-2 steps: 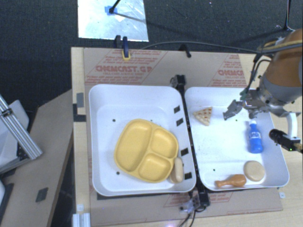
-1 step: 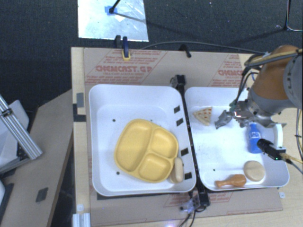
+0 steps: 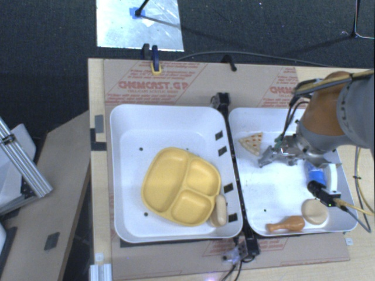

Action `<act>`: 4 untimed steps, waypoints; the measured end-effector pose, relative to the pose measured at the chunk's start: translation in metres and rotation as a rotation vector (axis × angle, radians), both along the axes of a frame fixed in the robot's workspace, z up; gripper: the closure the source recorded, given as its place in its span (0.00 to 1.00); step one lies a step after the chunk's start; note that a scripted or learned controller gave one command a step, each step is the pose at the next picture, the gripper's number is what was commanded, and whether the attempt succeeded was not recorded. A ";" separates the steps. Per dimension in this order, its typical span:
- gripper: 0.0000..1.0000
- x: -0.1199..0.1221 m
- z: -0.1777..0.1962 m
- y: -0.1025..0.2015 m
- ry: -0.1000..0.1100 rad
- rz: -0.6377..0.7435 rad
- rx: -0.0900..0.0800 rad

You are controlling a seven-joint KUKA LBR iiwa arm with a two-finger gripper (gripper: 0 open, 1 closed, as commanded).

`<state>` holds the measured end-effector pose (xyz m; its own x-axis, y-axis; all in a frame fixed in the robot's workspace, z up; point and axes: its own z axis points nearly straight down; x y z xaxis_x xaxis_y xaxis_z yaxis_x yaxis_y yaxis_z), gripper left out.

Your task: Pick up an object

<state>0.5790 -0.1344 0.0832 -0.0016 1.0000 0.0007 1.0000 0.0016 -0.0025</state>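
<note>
While scanning from the near edge: drumstick (image 3: 285,223) at 6 o'clock of the right bin (image 3: 266,189), touching a round cream piece (image 3: 315,211) at 5. Yellow tray (image 3: 180,185) dead center of the left bin (image 3: 132,145), small beige piece (image 3: 220,210) touching its 5 o'clock corner. Further back, gripper (image 3: 268,157) low over the right bin, fingers spread, gripping nothing. Cracker wedge (image 3: 252,143) at 11 o'clock, just beside the fingers.

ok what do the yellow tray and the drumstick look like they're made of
Yellow tray: likely molded plastic, judging by its even color, soft sheen and rounded compartment walls. Drumstick: seems to be a plastic toy, smooth and uniformly tan-orange, though the view is too coarse to be sure.
</note>
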 end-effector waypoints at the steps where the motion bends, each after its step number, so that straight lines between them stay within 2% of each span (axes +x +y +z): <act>1: 1.00 0.002 0.014 -0.001 -0.006 0.001 -0.002; 2: 1.00 0.009 0.059 -0.003 -0.008 0.002 -0.002; 4: 1.00 0.015 0.183 0.006 -0.010 0.005 -0.002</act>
<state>0.5942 -0.1280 0.2657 -0.0063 1.0000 -0.0013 0.9999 0.0063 0.0080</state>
